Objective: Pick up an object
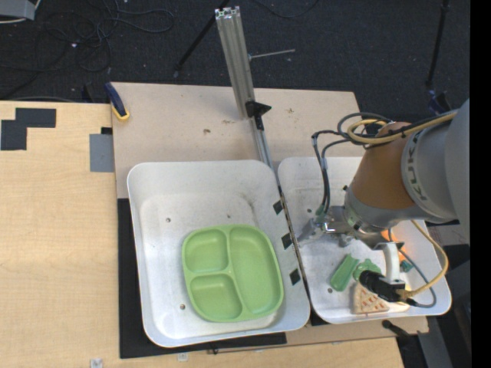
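Note:
My gripper [335, 229] hangs low in the right bin [307, 176], under the orange band of the arm [381, 181], which hides most of it. A green block [342, 273] lies tilted on the bin floor just below and in front of the gripper, apart from it. A tan wedge with a red grid pattern [371, 304] lies by the bin's front right corner, to the right of the green block. Nothing shows between the gripper's tips.
The left bin [153, 205] holds a light green divided plate [230, 272] near its front right. A metal post [239, 60] rises behind the two bins. The ridge between the bins carries black clips [286, 240].

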